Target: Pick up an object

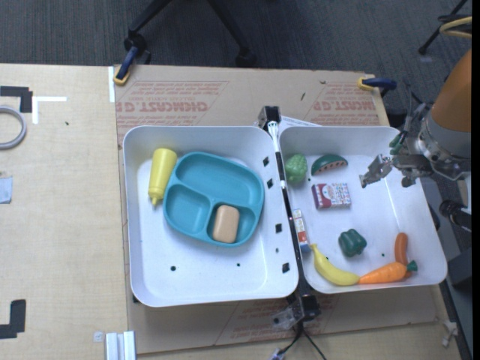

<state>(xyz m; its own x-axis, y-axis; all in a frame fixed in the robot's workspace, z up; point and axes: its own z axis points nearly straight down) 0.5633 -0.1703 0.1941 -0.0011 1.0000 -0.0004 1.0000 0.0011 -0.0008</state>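
Note:
My gripper [391, 175] hangs over the right part of the right bin [431, 223], open, with nothing between its fingers. In that bin lie a small red and white box [331, 195] to the gripper's left, a watermelon slice [325, 163], a green leafy ball [296, 168], a dark green pepper [352, 242], a banana [332, 270], a carrot [385, 273] and a small red sausage [401, 247]. The nearest things sit apart from the fingers.
The left bin [150, 261] holds a yellow bottle [160, 173] and a blue divided plate [196, 208] with a tan bun [225, 223] in one compartment. Both bins rest on a cardboard sheet [172, 100]. The arm's orange band [456, 100] rises at the right edge.

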